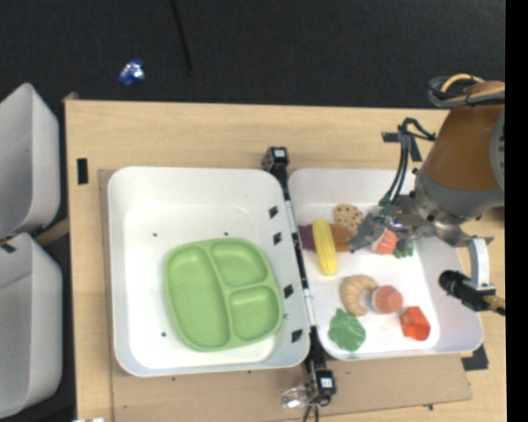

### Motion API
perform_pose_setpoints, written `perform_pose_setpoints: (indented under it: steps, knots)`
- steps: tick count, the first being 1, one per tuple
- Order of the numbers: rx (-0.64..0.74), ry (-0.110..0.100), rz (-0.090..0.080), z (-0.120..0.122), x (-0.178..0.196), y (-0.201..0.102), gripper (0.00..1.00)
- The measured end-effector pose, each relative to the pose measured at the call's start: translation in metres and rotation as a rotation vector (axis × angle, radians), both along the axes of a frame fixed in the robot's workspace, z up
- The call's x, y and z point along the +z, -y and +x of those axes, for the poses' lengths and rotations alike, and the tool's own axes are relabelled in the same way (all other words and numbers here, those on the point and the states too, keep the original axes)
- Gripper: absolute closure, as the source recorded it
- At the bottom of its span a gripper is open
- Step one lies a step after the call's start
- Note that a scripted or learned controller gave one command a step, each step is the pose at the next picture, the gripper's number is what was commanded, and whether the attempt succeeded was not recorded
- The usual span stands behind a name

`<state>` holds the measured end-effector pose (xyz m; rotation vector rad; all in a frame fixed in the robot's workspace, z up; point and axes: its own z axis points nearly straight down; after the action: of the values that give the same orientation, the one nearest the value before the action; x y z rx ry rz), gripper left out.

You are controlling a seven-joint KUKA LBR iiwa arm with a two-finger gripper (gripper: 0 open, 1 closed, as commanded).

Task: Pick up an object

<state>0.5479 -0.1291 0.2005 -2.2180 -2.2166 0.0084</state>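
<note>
The right bin holds several toy foods: a yellow corn cob with a purple piece beside it, a cookie, a croissant, a pink round piece, a red piece, a green leafy piece and an orange carrot-like piece. My gripper hangs low over the bin's middle, just right of the corn and below the cookie, with the orange piece right beside it. The view does not show anything held.
The left bin carries a green divided plate. A ridge with black clips divides the two bins. White bulky shapes stand past the bench's left edge.
</note>
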Motion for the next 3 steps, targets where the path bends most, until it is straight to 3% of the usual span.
perform_pose_setpoints:
  steps: [1,2,3]
  knots:
    - [-0.001,0.000,0.000,0.001,-0.066,0.001,0.00]
    - [-0.002,0.006,-0.002,0.002,-0.103,0.003,0.00]
    - [-0.009,0.004,0.000,0.001,-0.094,0.004,1.00]
